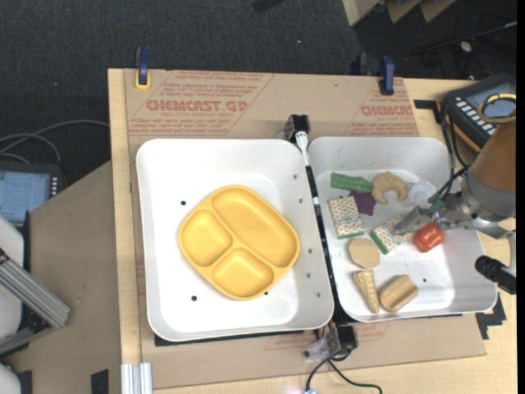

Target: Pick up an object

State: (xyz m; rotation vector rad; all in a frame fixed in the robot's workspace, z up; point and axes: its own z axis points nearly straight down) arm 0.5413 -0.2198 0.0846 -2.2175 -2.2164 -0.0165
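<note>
From my remote station I read the arm (492, 171) entering from the right edge, orange band visible above the wrist, w/ the claw (422, 217) down inside the right bin (385, 144), approx. centre-right of it. Claw state: I cannot tell whether it is spread or pressed together; the tip is small and partly lost among the clutter. Candidate pick items all sit in the right bin: a red round item (427, 237) just beside the claw tip, a green/white striped piece (383, 239) to its left, a checkered packet (344, 215), a purple piece (362, 202), a green block (351, 182) near the bin's far side, a croissant-shaped item (390, 186) next to it, a pale round disc (363, 253), a cone (367, 289) and a tan bread-like item (397, 292) along the near side. I see no item clearly between the fingers. Left bin (156, 220) carries a yellow three-compartment plate (238, 240), lying flat, roughly centred. Both bins rest side by side on the brown-board-covered table (205, 105), touching along their inner rims.
</note>
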